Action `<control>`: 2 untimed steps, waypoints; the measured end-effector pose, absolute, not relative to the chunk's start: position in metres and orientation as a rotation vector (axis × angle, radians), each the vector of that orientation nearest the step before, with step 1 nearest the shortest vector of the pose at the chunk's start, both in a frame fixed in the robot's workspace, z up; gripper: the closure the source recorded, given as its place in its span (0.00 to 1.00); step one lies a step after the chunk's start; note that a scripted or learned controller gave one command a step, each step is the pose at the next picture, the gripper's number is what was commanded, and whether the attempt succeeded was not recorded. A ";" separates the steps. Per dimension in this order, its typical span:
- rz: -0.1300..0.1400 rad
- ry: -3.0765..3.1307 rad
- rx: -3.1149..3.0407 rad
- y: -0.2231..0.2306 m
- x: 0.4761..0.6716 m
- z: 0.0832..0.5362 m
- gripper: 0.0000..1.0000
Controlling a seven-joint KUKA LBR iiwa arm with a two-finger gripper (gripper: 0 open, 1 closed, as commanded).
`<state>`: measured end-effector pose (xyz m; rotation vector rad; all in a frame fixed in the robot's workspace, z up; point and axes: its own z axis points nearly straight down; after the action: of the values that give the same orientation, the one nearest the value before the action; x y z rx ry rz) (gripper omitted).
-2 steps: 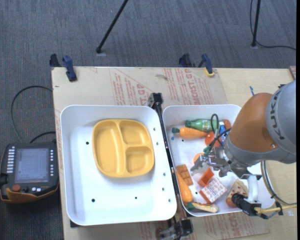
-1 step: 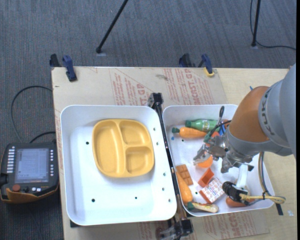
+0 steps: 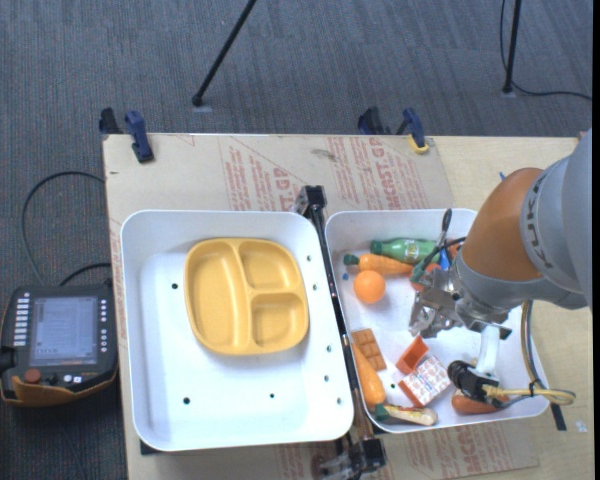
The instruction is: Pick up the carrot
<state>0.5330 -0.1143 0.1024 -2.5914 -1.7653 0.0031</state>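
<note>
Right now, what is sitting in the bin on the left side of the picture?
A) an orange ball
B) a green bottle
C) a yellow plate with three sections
C: the yellow plate lies alone in the left bin, showing its three sections.

The bench (image 3: pixel 280 173) top carries red printed lettering in repeated diagonal strips, seen upside down and mirrored from here; the letters are too distorted to read with certainty. The handheld controller (image 3: pixel 58 346) left of the bench has a lit screen, its contents too small to read. The small packet (image 3: pixel 426 378) in the right bin (image 3: pixel 460 218) shows print too fine to read.
</note>
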 end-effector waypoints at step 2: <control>0.004 -1.640 -2.676 -0.108 0.559 0.087 1.00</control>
<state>0.5587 -0.1083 0.0868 -2.6760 -1.6396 0.0043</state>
